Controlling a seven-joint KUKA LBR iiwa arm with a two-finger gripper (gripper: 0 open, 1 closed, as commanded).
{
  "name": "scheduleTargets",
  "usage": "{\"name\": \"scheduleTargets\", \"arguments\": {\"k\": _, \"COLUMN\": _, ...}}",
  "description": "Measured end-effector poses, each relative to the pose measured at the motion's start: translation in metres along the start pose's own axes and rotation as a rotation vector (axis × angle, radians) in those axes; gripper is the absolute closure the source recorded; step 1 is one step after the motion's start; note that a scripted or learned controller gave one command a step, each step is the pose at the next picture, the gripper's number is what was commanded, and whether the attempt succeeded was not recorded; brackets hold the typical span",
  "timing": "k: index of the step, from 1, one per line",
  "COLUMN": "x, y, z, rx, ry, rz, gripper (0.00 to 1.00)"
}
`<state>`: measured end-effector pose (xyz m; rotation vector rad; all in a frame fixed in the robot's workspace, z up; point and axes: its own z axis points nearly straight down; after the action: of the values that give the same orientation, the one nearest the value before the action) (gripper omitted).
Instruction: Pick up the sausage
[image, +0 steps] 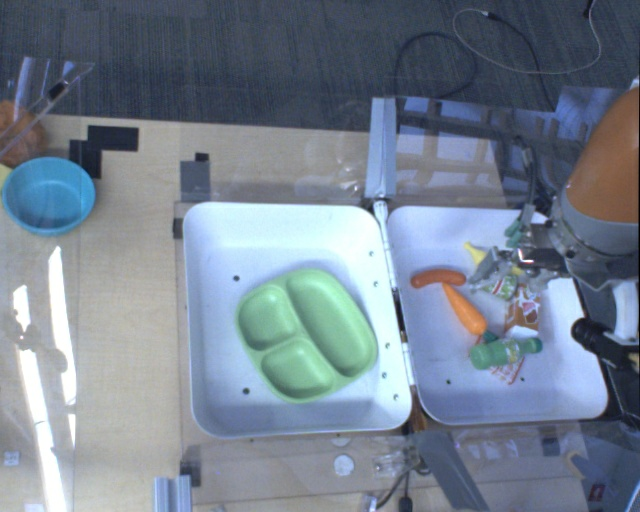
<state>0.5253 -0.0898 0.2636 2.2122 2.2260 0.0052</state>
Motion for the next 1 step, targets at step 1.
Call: {"name": "scheduleTargets", "arguments": {"k": 1, "x": 0.0783, "y": 0.0646, "z": 0.0787, "rx": 0.000, "ry": 0.001, "rz": -0.200, "gripper": 0.00}}
